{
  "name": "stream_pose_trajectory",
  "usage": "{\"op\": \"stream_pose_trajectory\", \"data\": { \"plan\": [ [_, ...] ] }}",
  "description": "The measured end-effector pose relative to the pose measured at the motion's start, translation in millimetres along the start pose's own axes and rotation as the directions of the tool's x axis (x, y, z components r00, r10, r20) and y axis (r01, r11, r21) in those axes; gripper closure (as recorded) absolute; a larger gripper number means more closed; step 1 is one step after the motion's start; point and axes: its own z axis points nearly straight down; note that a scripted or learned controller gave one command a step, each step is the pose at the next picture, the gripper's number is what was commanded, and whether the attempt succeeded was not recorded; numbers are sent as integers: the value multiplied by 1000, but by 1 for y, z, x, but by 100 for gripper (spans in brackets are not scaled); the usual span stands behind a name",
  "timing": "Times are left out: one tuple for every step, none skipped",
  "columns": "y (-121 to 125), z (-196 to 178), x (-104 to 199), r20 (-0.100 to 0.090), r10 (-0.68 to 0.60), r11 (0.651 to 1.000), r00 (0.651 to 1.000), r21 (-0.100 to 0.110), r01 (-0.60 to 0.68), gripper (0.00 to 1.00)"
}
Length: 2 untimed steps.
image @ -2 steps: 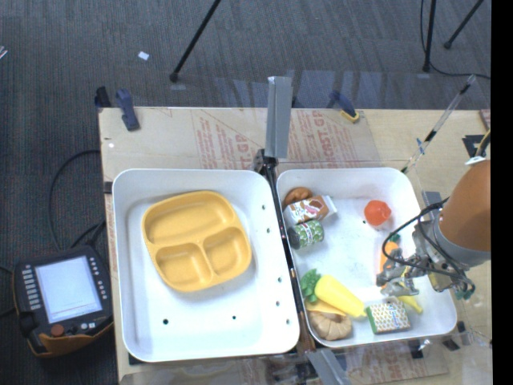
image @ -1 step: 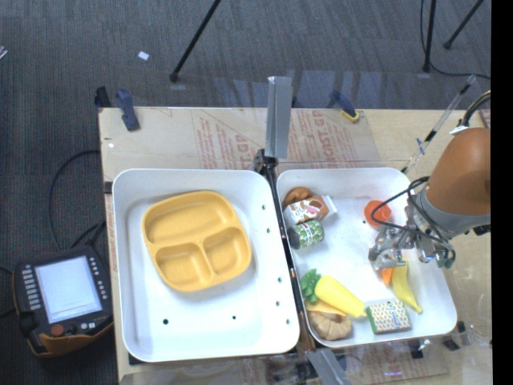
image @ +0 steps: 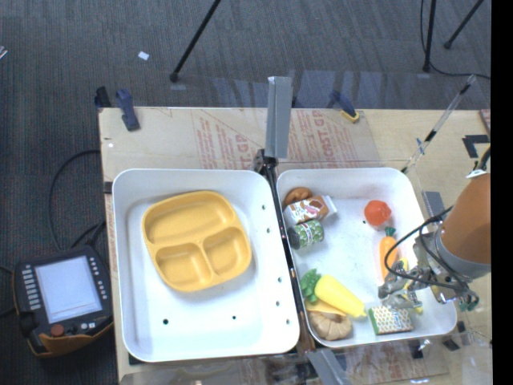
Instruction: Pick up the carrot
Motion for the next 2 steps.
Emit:
{"op": "stream_pose_trajectory", "data": {
  "plan": [
    [1, -9, -14, 40, -6, 1000, 999, 10, 6, 0],
    [8, 4, -67, -12, -154, 988, 988, -7, 154, 0]
  ]
}}
